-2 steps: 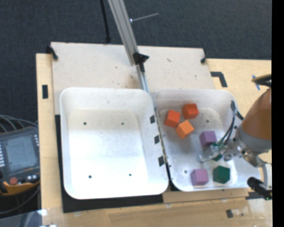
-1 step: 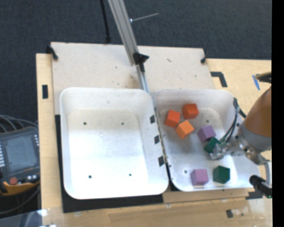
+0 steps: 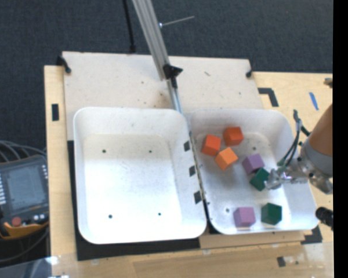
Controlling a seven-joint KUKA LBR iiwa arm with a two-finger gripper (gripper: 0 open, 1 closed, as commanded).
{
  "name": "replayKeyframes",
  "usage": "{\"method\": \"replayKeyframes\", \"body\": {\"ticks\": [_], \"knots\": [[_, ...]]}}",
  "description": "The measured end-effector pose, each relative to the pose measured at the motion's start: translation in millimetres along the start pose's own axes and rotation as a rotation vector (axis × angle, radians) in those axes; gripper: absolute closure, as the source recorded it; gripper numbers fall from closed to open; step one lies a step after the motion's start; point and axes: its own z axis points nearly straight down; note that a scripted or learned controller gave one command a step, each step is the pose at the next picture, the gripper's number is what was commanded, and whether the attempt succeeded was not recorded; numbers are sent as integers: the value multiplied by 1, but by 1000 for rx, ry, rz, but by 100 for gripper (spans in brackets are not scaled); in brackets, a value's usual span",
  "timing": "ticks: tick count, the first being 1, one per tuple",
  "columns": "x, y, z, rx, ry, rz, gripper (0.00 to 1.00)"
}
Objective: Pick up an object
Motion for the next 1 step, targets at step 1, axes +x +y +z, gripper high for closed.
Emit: {"method": "replayKeyframes", "body": {"ticks": [1], "knots": [[-3, -5, -61, -2, -1, 1, 100]]}}
